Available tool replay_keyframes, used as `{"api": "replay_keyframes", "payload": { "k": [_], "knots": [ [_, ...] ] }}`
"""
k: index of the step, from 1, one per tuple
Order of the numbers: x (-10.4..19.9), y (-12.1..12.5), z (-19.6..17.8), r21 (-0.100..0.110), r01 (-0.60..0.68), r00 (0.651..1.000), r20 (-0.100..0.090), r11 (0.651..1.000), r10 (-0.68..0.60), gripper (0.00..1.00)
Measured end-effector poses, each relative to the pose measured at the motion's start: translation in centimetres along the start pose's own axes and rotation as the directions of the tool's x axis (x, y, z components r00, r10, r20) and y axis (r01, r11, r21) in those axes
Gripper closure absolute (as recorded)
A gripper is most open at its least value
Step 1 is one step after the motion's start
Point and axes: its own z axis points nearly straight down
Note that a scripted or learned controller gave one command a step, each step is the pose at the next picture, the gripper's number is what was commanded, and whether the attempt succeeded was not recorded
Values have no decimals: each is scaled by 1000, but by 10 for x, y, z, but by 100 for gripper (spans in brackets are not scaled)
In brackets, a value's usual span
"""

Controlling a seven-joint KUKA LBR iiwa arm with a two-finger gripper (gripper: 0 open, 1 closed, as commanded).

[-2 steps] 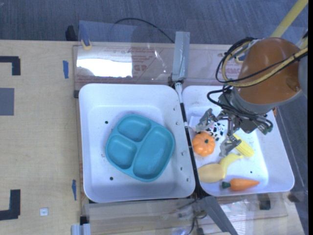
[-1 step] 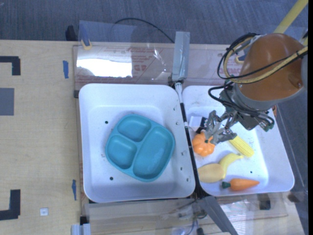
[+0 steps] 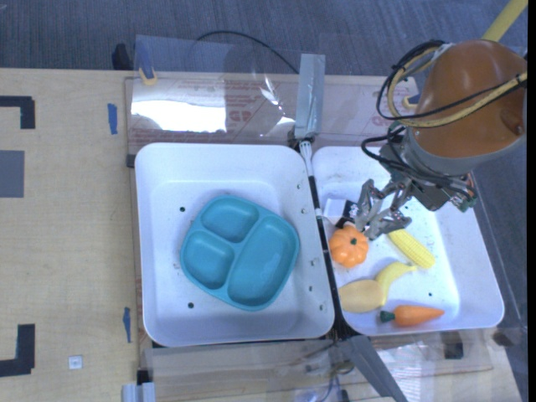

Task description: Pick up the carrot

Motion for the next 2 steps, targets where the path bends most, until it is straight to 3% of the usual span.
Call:
{"api": "replay_keyframes", "payload": {
  "k": [1, 2],
  "knots": [
    [1, 0, 1, -1, -1, 1000, -1, 1000, 1, 0],
    [43, 60, 31, -8, 117, 993, -7, 993, -117, 0]
  ]
}}
